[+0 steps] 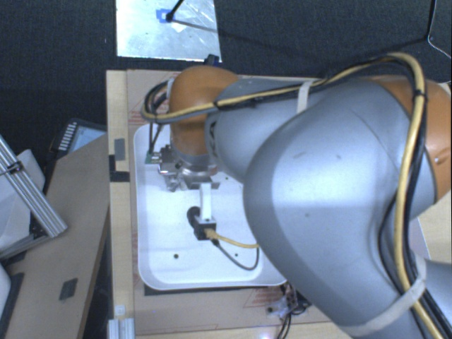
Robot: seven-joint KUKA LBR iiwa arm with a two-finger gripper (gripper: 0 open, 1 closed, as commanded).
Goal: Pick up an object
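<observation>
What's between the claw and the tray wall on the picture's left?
Only bare white bin floor, seen in the camera view, separates gripper and that wall.

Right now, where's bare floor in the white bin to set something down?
Bare floor in the white bin: the strip between its left wall and the tool, and the near-left corner. Crowded at the far middle, where the tool hangs. The arm covers the bin's right side; cannot judge there.
</observation>
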